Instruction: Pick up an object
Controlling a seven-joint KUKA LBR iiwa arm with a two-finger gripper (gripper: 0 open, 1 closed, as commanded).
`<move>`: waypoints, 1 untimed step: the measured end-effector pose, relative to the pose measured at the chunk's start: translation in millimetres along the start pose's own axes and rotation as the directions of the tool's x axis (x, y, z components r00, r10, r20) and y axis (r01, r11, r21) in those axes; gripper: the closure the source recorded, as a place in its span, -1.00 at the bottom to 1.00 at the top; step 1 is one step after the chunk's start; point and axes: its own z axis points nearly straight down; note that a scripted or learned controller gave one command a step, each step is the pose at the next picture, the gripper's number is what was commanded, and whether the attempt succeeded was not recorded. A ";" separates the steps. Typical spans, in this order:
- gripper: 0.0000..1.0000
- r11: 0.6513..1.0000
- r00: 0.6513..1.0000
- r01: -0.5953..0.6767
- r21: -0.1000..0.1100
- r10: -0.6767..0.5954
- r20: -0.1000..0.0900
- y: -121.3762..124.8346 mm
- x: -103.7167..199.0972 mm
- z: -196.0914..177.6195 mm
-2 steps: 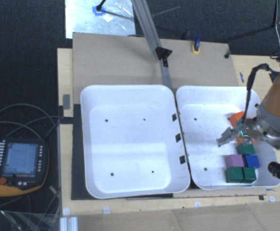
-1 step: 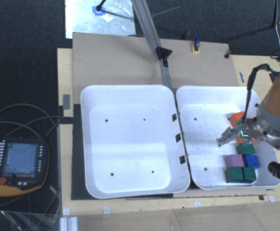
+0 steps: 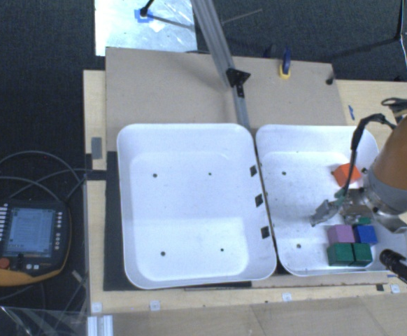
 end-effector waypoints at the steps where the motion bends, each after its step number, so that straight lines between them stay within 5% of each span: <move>1: -1.00 1.000 1.000 -0.001 -0.013 0.001 0.008 1.2 -3.6 37.5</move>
